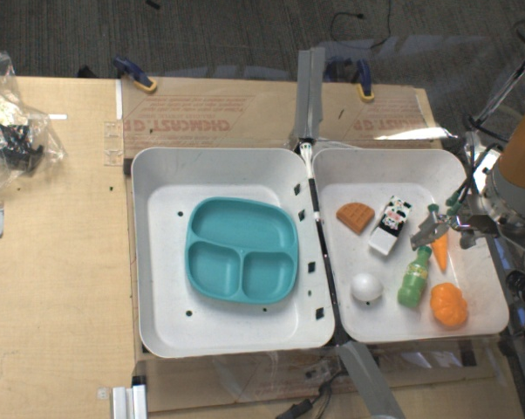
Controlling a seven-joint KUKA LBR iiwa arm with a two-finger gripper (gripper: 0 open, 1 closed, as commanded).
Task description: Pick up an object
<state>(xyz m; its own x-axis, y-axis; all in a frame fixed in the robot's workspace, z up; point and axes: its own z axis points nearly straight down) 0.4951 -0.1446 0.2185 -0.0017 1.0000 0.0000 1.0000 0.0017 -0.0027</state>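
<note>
I have the gripper (443, 227) low over the right bin (367, 166), near its right edge, and I cannot tell from this slant how it is set or whether it grips anything. Just under it lies a small orange carrot-like piece (440, 253), tapered, its long axis running roughly from the bin's far edge toward the near edge. Touching or just beside it on the left is a green bottle (412, 285), smooth plastic with a paler cap end pointing toward the far edge, tilted slightly. Near the bin's front right corner sits a rounded orange fruit (448, 305), ridged like a small pumpkin. A plain white ball (365, 287) rests toward the front edge. A white carton with black patches (390, 225) lies mid-bin, long axis slanting toward the far right corner, and a flat tan waffle-like piece (356, 216) sits left of it. The left bin (158, 260) carries a teal three-compartment plate (242, 250).
</note>
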